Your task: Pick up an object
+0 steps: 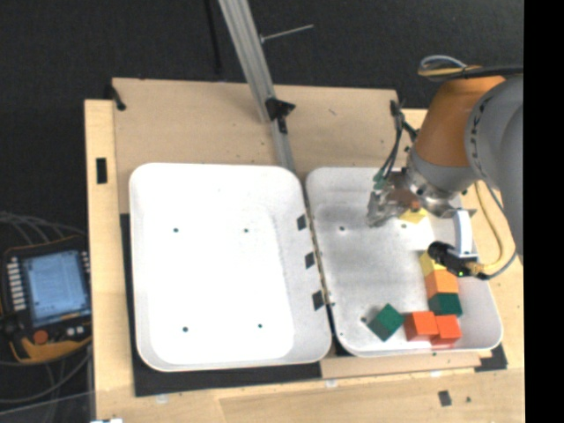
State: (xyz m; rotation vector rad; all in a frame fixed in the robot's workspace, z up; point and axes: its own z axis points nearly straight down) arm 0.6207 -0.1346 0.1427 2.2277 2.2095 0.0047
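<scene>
My gripper (381,208) hangs over the upper middle of the right bin (352,263), below the orange wrist band. Nothing is visible between its fingers. Several blocks lie in the bin's lower right corner: a dark green block (384,322), an orange block (421,325), a second orange block (447,328), a green block (446,305), an orange block (440,285) and a yellow piece (429,263). A small yellow piece (411,219) sits close to the wrist. The blocks lie well below and to the right of the gripper.
The left bin (220,267) stands beside the right one. A metal pole (251,55) slants up from the bench behind the bins. A handheld pendant (48,289) lies off the bench at the left. Cables (493,254) loop off the wrist over the bin's right side.
</scene>
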